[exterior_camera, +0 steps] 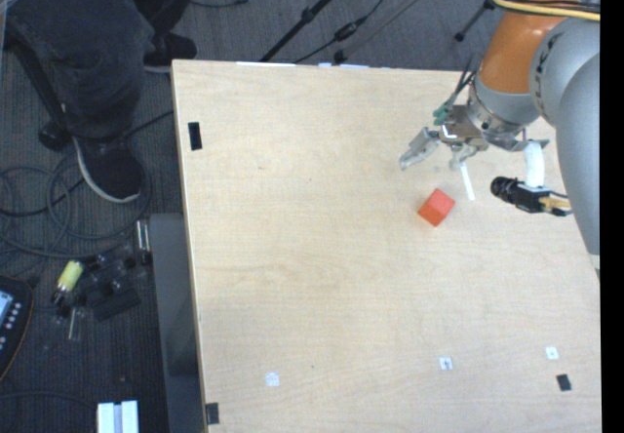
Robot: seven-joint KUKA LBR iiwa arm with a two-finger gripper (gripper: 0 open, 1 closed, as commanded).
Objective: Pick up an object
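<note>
Claw above the orange block

The claw (441,161) looks spread open and empty, near the block (437,208) on the bench (312,275), probably lining up for a grab.

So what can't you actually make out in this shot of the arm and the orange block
- Arm: cut off by the camera view's right edge, so its base is out of sight.
- Orange block: too small to tell its material.
- Small marks near the wooden board's front edge: too tiny to read.
- Items on the floor at left: dark and tangled, unidentifiable.
</note>
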